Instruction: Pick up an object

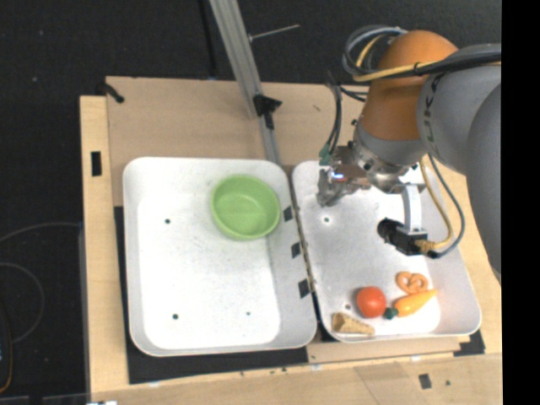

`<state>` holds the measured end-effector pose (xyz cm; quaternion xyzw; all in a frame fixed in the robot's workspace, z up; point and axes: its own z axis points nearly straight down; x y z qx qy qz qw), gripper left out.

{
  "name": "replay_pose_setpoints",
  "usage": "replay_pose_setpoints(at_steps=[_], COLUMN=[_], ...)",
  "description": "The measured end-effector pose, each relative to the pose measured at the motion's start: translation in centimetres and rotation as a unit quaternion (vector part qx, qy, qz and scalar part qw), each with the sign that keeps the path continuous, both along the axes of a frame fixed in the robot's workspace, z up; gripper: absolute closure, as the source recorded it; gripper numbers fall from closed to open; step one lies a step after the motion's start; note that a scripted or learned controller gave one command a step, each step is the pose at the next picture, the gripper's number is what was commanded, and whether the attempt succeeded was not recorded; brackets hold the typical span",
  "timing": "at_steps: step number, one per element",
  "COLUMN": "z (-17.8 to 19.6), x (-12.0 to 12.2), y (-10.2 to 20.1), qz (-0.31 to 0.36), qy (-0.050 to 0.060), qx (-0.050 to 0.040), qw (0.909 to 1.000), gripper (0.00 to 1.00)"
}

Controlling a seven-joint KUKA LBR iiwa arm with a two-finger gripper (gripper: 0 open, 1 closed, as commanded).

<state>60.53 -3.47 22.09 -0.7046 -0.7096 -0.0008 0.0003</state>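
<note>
The gripper (331, 188) hangs over the far left corner of the right bin (371, 226), close to the rim that meets the left bin (169, 310). From this slanted overhead view I cannot tell how it is set, since the dark wrist body hides its tip. Nothing shows between it and the bin floor.

The things that could be picked lie well apart from it. In the right bin they cluster at the near end: a red tomato (370, 300) sits near the middle of the near wall, a pale wedge-shaped piece (353, 325) lies just beside and in front of it against the rim, and an orange carrot-like piece (413, 303) lies to the tomato's right, touching a small pretzel-shaped piece (411, 282) behind it. All of these are toward the viewer and to the right of the gripper, across bare bin floor.

A green bowl (245, 207) stands upright in the far part of the left bin, to the gripper's left, across the two rims
</note>
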Motion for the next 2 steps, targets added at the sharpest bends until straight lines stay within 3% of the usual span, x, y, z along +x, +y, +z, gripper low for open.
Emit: replay_pose_setpoints(at_steps=[2], z=[0.4], x=[0.2], y=[11.4], qz=[0.0], qy=[0.001], qx=[0.0001], qw=[1.0], gripper=[1.0])
